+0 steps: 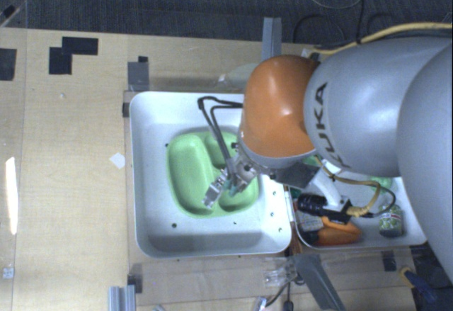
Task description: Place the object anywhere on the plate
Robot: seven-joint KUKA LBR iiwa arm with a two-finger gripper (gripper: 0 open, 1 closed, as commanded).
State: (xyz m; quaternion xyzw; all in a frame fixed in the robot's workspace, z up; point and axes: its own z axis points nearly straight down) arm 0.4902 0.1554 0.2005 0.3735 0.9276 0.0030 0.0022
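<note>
White plastic walls of the left bin (pixel 152 161) frame most of my working room: its rim runs from the upper left near a grey bracket down to the lower centre of the frame, with a broad bare strip of floor along its left side and another along its bottom edge. Inside it I see the green plate (pixel 185 171), a divided dish lying slightly right of the bin's middle, its left lobe fully exposed and its right lobe partly under the arm. Pale wooden bench (pixel 64 182) fills the left third of the picture, with black marks at the upper left.

The right bin (pixel 301 235) is mostly covered by the arm; in its lower part I can make out an orange object (pixel 338 233) and, further right, a small dark green-topped item (pixel 390 221), too small for me to name.

The arm (pixel 382 111) comes in from the right, its orange band (pixel 277 105) sitting over the bin's upper right corner, with black cable looping off its left. The gripper (pixel 221 189) points down and left over the plate's lower middle, its tips close to the plate surface. Something dark green sits by the fingertips, but I cannot tell whether it is held, nor whether the claw is spread or pressed together.
</note>
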